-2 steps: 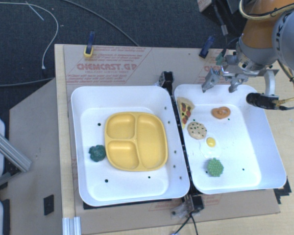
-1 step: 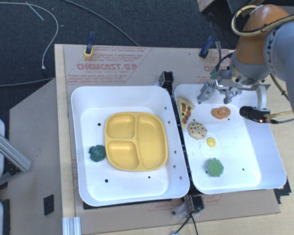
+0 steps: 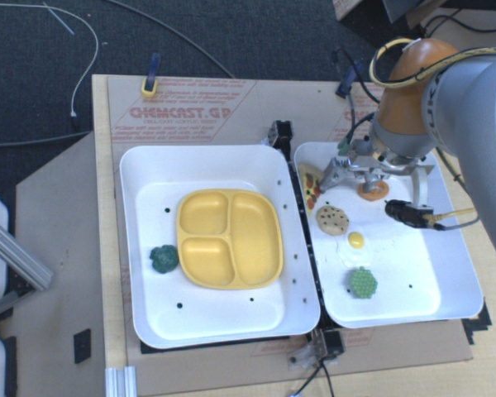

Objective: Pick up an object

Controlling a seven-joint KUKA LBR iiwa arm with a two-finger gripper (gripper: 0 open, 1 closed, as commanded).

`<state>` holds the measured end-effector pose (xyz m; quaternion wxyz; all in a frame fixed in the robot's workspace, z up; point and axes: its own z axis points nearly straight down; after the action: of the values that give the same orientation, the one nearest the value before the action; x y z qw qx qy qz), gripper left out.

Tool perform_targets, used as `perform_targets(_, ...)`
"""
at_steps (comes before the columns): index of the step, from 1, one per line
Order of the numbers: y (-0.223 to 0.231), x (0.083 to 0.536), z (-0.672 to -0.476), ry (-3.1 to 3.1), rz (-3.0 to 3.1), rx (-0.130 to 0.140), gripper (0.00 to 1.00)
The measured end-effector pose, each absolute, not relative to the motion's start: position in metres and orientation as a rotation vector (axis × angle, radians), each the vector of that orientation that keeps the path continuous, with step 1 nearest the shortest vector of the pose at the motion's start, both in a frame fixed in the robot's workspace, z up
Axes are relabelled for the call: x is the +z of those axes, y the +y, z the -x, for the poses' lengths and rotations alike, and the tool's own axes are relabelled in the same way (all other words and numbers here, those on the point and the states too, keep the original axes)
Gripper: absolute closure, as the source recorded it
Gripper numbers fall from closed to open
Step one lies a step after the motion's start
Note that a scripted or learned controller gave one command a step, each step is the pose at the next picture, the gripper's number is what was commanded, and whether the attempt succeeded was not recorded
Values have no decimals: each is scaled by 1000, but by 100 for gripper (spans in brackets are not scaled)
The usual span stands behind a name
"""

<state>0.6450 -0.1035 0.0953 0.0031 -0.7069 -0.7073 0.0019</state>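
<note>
Arm over the right bin's back edge
The gripper (image 3: 372,174) half hides an orange piece (image 3: 372,192); its grip can't be told, nor the piece's direction.

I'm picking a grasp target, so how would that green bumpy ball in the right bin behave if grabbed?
The green bumpy ball looks round, so a nudge would probably roll it. Its knobbly surface may help grip. It seems small, likely light.

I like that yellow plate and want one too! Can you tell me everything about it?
The yellow plate is a rounded-square tray that looks like smooth plastic, split by raised ridges into three compartments: two at the top and a wider one below. It lies flat, slightly turned, in the middle of the left white bin. Nothing sits in its compartments. A small dark green toy lies just off its lower left edge.
</note>
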Motion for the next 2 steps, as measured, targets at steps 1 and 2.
perform_targets(1,-104,88,-647,-2223,2223,0,0)
perform_targets(2,-103,99,-647,-2224,2223,-4,100)
